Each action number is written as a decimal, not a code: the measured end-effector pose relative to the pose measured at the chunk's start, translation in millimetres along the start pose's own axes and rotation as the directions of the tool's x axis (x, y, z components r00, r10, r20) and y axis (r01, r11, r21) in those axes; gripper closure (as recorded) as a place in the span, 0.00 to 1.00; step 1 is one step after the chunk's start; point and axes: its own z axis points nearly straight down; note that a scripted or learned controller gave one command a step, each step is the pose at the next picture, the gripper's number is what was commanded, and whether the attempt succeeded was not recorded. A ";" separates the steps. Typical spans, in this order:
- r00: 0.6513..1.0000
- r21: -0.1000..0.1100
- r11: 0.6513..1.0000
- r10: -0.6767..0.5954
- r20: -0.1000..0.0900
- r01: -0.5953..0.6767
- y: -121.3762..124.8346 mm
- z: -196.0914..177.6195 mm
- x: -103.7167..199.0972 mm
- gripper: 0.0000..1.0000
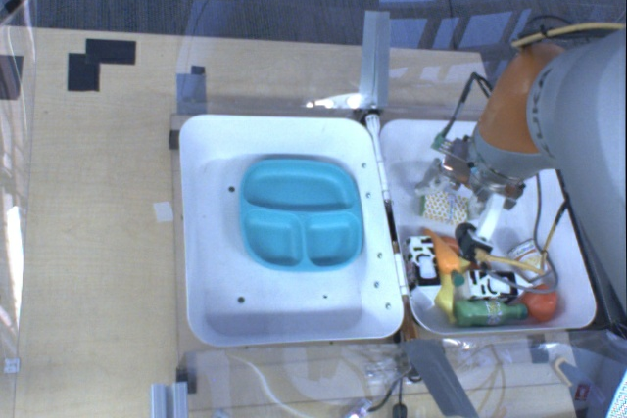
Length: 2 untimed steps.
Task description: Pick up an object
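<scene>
My gripper (462, 196) hangs over the upper part of the right bin (578, 259), below the orange wrist band, and stands open. A small yellow-and-white checkered object (441, 205) lies just under it, near its left finger; nothing shows held between the fingers. Below it, at the front of the bin, lies a pile: an orange carrot-like piece (448, 255), a black-and-white item (421, 261), a yellow piece (446, 294), a green bottle (488, 312) and a red-orange ball (542, 305).
The left bin (211, 240) holds a blue divided plate (299, 212) in its middle. A metal divider (385, 201) separates the two bins. Thin cables (534, 255) trail over the right bin's right side. The grey arm covers the bin's upper right corner.
</scene>
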 end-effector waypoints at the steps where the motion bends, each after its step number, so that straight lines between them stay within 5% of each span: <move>1: 0.999 0.008 0.999 -0.039 0.004 0.039 -95.3 -90.5 6.2 1.00; 2: 0.967 0.009 0.967 -0.253 0.003 0.253 -109.3 -90.4 -17.5 1.00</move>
